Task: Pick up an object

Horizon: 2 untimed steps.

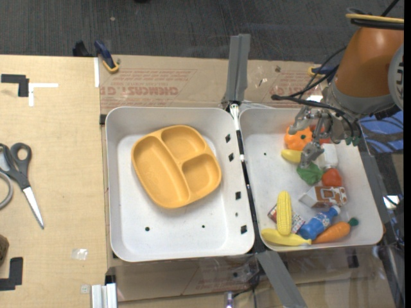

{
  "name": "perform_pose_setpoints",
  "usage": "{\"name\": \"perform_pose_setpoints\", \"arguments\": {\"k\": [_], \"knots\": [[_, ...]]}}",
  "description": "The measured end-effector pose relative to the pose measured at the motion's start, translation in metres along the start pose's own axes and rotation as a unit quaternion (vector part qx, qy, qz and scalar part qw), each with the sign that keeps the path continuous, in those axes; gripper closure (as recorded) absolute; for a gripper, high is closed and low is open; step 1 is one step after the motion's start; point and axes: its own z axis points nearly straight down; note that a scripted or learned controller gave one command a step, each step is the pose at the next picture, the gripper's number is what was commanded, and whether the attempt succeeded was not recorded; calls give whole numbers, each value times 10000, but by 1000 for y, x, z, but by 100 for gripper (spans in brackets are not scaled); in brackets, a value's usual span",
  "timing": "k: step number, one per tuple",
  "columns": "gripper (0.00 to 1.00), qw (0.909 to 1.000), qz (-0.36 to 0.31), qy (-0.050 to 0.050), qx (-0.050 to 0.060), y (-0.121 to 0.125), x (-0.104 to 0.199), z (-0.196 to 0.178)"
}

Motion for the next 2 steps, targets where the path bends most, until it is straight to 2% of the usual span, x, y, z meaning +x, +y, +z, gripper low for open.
{"name": "perform_pose_setpoints", "arguments": {"k": [1, 2], "knots": [[0, 9991, 423, -18, 2, 1, -22, 60], [100, 9992, 408, -46, 5, 2, -24, 49]]}}
